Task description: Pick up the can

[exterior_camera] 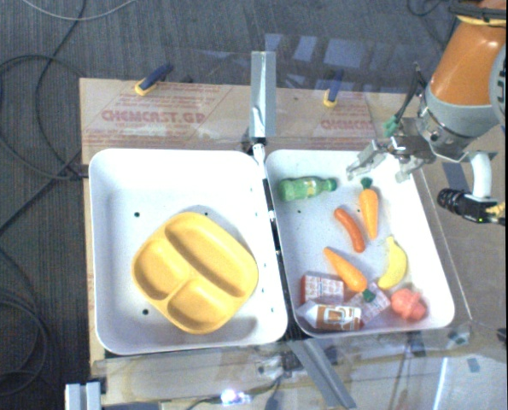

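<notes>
Dark grey carpet (57,32) all around, with black cables (2,143) looping down the left side of the frame. On top of it, a brown board (160,118) carrying two white bins side by side.

Over to the left bin (117,167): holds one yellow divided tray (195,270), lying at a slant in the middle.

Now the right bin (430,229), and plenty in here. Up at the top left, a green bottle (306,188) on its side. Just below and to the right, a carrot (370,212) standing lengthwise, a reddish-orange stick (349,229) beside it, and a second carrot (346,269) lower down, angled. Further right, a banana (394,267) curving along the right wall, with a red strawberry-like lump (409,304) under it.

And the can (334,317): down at the bottom edge of the right bin, lying on its side, orange-brown label up, pressed close under a small red and white pack (322,287) and next to a clear little bottle (373,301).

Up to the arm (467,67), coming in from the upper right, orange band showing. Hangs its gripper (378,169) over the top right of the right bin, just above the upright carrot's green tip, fingers (358,166) spread apart with nothing between them. Well apart from the can, with most of the bin's length between the two.
</notes>
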Available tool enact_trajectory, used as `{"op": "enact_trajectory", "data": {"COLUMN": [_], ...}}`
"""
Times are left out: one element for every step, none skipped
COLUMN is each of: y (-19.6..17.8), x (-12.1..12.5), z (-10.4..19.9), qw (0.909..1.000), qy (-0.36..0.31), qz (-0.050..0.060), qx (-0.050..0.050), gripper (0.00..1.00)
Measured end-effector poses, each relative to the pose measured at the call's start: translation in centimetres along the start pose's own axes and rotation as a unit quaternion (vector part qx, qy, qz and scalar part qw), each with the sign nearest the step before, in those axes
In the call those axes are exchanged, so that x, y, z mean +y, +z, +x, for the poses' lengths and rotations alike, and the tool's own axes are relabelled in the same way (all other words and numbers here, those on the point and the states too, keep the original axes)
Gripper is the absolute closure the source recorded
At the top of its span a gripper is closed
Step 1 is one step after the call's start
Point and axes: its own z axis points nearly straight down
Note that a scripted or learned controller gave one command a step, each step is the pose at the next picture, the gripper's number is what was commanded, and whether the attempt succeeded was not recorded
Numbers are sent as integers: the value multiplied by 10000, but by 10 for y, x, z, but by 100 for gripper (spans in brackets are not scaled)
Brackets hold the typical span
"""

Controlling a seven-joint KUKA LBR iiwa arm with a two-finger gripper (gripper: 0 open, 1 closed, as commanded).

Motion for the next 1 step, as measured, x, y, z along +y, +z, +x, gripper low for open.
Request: {"op": "enact_trajectory", "data": {"y": [0], "x": [0], "z": [0], "qw": [10000], "qy": [0], "qz": [0], "qx": [0], "gripper": [0]}}
